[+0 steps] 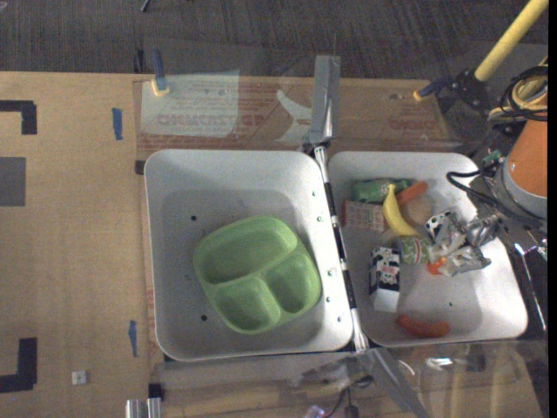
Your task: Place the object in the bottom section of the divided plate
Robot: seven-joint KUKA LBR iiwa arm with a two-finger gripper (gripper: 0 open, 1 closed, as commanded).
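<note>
**Arm over the right bin, divided plate waiting in the left**

The bench (70,233) is tan and carries 2 shallow white bins side by side, touching along a metal divider. The left bin (165,181) holds the green divided plate (257,273), which lies tilted in the picture, with 1 large section on its far-left side and 2 smaller sections toward the near right. All 3 sections are bare green.

The right bin (496,312) holds the clutter. The arm (531,168), with its orange band, reaches in from the right edge, and its gripper (461,251) sits low over the right part of this bin, among cables and metal parts. Whether the fingers are spread or closed cannot be told (the wrist and glare hide them), and nothing can be seen held between them.

In the far-left part of the bin lie a green packet (374,188), a yellow banana (397,216) and a small carton (364,216) just beside it. A black-and-white cow-print carton (385,273) stands near the bin's left wall. A similar cow-print piece (438,226) sits just left of the gripper. An orange sausage-shaped toy (423,326) lies alone near the near wall, well apart from the gripper.
</note>
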